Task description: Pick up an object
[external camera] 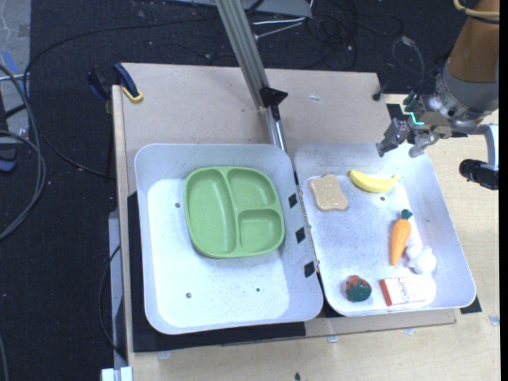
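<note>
Green plastic first: a three-compartment plate [235, 211] lies in the left bin [159, 292], with nothing in its sections. Past the seam, the right bin [444, 213] holds the candidates, all of them toy food by the look of it, so probably light and stiff rather than soft. A slice of bread [328, 192] lies flat near the bin's far left corner, thin and hard to get fingers under. Below it, near the front edge, sits a round red-and-green fruit [357, 288], which might roll or squirt out of a pinch. The banana [372, 182] lies just right of the bread and nearest the arm; its curved, smooth skin looks slippery, so the narrow middle, taken across its width, seems the best hold. The orange carrot [398, 240] tapers, and mid-body is the safer place. A small red-and-white box [403, 290] and a white lump [421, 259] (too small to identify) sit beside it. The gripper [403, 140] hovers above the bin's far rim, nothing between its fingers, which appear slightly parted, well clear of the banana
</note>
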You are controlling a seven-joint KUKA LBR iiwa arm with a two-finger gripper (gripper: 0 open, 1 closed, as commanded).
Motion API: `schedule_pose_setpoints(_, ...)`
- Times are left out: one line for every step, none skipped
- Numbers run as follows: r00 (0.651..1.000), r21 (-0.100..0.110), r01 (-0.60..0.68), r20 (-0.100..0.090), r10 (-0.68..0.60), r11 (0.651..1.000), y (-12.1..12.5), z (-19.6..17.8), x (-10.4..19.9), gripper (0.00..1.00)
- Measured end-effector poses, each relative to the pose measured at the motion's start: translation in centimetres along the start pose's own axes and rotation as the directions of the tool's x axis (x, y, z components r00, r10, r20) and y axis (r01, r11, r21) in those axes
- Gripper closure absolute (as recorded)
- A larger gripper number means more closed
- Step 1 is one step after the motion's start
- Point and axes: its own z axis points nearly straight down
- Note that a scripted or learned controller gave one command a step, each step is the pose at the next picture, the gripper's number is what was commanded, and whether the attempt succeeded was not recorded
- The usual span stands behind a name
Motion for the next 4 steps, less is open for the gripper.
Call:
schedule_pose_setpoints(1.0, -0.003, 0.001, 0.001, -0.001, 1.0, 0.1, -0.2, 0.0, 0.0)
schedule_pose_setpoints(1.0, 0.002, 0.0, -0.001, 0.0, 1.0, -0.3, 6.2, 0.3, 0.0)
schedule_pose_setpoints(1.0, 0.001, 0.0, 0.0, 0.0, 1.0, -0.4, 10.5, 0.2, 0.0)
schedule_pose_setpoints(1.0, 0.001, 0.0, -0.001, 0.0, 1.0, -0.4, 15.8, 0.3, 0.0)
